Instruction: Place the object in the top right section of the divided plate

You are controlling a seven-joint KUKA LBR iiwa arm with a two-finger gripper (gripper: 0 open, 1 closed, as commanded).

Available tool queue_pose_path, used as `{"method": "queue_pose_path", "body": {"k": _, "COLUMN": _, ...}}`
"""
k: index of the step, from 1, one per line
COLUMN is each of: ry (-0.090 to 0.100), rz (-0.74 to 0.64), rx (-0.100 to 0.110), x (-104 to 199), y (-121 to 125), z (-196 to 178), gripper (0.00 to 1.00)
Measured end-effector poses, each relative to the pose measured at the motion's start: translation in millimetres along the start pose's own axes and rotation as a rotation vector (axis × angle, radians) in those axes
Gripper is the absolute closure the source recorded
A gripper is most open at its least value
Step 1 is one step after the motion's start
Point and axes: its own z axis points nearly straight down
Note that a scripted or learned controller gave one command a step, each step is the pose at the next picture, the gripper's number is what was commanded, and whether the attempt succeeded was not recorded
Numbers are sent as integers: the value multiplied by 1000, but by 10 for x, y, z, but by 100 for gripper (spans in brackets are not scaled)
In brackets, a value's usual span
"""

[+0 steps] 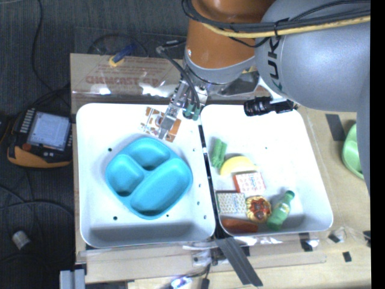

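Observation:
A blue divided plate (149, 174) with three sections lies in the left bin (96, 221). My gripper (163, 123) hangs over the back of that bin, just above the plate's upper right rim. Something small and orange-brown shows at the gripper's tip, but I cannot tell whether it is a held object or part of the gripper. The grey arm with its orange band (222, 17) reaches in from the upper right and hides the back edge between the bins.
The right bin (313, 161) holds several items: a green piece (218, 153), a yellow one (236, 163), a red and white box (248, 181), a checkered box (230, 204), a green bottle (281, 209). A handheld device (45, 131) lies left of the bins.

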Motion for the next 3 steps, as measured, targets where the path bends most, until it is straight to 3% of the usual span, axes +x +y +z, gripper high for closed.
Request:
{"method": "queue_pose_path", "body": {"k": 1, "ry": 2, "rz": -250, "rx": -1, "x": 709, "y": 585, "z": 258, "gripper": 100}}
{"method": "queue_pose_path", "body": {"k": 2, "ry": -1, "rz": -603, "rx": -2, "x": 284, "y": 879, "z": 77, "gripper": 100}}
{"method": "queue_pose_path", "body": {"k": 3, "ry": -2, "rz": -947, "rx": -4, "x": 113, "y": 964, "z": -452, "gripper": 100}}
